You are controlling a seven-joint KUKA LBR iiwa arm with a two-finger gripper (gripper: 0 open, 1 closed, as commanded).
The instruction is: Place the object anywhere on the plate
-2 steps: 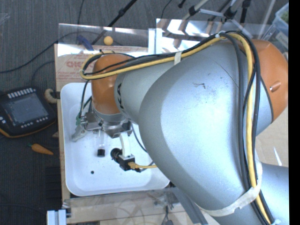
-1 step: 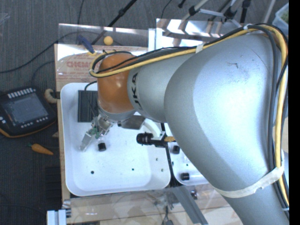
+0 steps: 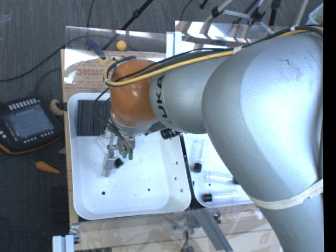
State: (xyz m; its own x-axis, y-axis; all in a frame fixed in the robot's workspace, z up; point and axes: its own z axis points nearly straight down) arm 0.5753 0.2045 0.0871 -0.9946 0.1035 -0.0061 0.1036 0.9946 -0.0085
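My gripper point(image 3: 116, 155) hangs below the orange wrist band, low over the middle of the left white bin point(image 3: 89, 203). A small dark piece point(image 3: 119, 163) shows right at the gripper's tip; whether it is held is unclear. A dark rectangular plate point(image 3: 88, 117) lies in the far left corner of that bin, just left of the wrist and partly hidden by it. The arm's grey body covers much of the right bin point(image 3: 207, 203).
Several clear tubes with black caps point(image 3: 219, 179) lie in the right bin's visible strip. Two small dark specks point(image 3: 103, 193) sit on the left bin's floor near its front. A teach pendant point(image 3: 29, 123) rests on the floor to the left of the bench.
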